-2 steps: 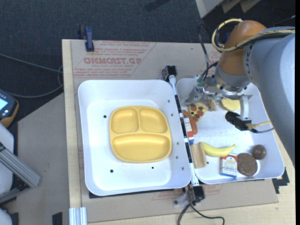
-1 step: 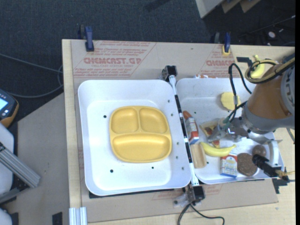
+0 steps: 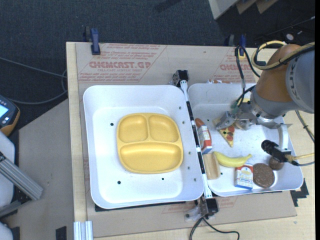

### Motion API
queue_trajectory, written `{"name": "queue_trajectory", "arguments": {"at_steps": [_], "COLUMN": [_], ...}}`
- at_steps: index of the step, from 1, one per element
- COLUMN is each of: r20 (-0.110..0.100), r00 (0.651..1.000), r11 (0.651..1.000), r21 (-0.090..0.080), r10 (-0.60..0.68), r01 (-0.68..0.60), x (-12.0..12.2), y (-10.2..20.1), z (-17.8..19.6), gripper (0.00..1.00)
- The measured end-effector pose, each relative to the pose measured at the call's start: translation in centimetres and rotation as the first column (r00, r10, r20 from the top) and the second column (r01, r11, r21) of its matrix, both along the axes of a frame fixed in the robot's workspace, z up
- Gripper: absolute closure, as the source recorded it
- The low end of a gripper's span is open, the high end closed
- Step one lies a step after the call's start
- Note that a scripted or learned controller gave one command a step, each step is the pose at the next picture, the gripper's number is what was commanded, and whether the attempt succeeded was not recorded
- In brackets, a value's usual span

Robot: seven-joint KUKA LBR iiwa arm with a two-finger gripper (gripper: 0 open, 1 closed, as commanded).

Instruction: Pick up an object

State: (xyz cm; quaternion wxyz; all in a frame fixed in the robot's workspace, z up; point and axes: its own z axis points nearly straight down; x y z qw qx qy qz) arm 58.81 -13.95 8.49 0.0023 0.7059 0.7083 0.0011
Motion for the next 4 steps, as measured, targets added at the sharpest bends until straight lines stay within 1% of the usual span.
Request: {"name": "queue_trajectory", "arguments": {"at_steps": [1, 2, 3, 4], "r20": [0.006, -0.001, -0.001, -0.008], "r00": [1.0, 1.0, 1.0, 1.0], "r11": [1.0, 1.0, 1.0, 1.0], "r21": [-0.012, -0.002, 0.0, 0.004], "r10": [-0.006, -0.007, -0.004, -0.001], "r01": [0.006, 0.007, 0.004, 0.001], "x": [-2.3, 0.0, 0.0, -2.9], "y": [4.0, -1.8, -1.5, 3.0], "z": [0.2, 0.0, 1.0, 0.0], "gripper": [0.0, 0.0, 1.0, 1.0]}}
